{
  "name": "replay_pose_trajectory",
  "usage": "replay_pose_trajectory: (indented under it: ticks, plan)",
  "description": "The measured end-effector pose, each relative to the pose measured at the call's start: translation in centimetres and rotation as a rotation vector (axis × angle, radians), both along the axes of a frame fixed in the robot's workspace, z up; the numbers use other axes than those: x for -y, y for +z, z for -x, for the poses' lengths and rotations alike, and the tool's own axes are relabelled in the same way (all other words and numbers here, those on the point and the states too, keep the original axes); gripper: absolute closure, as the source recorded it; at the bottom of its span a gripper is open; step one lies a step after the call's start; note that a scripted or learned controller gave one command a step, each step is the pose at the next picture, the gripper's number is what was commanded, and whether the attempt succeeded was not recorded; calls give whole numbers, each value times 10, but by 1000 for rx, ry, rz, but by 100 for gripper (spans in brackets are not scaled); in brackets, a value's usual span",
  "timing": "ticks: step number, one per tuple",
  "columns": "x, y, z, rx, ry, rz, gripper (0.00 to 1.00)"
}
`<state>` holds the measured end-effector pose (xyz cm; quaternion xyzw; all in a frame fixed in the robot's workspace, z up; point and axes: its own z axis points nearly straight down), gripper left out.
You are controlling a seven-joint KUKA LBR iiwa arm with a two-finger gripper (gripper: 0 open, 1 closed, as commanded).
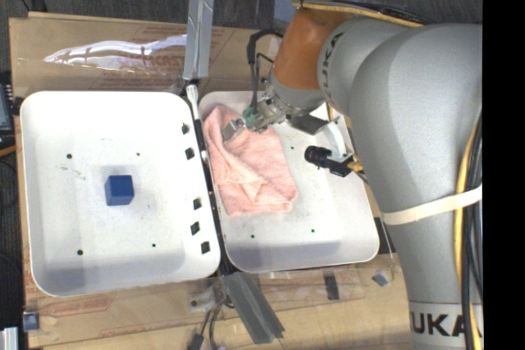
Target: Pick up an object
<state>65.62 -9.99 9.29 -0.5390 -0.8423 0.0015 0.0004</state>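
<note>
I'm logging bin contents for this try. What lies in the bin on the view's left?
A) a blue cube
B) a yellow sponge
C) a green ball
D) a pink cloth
A: the blue cube sits on the floor of the left bin, while the pink cloth lies in the right bin, with the gripper at its upper edge.

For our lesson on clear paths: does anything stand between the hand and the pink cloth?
Nothing visible does. The hand is at the top edge of the cloth in the right bin, with no other thing between them.
</note>
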Motion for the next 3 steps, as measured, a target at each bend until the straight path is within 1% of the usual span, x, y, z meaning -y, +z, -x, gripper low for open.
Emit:
replay_pose_trajectory:
  ticks: [1, 2, 3]
  plan:
    - [0, 0, -1, 1, 19, 0, 0]
    - [0, 0, -1, 1, 77, 0, 0]
    - [-1, 0, -1, 0, 71, 0, 0]
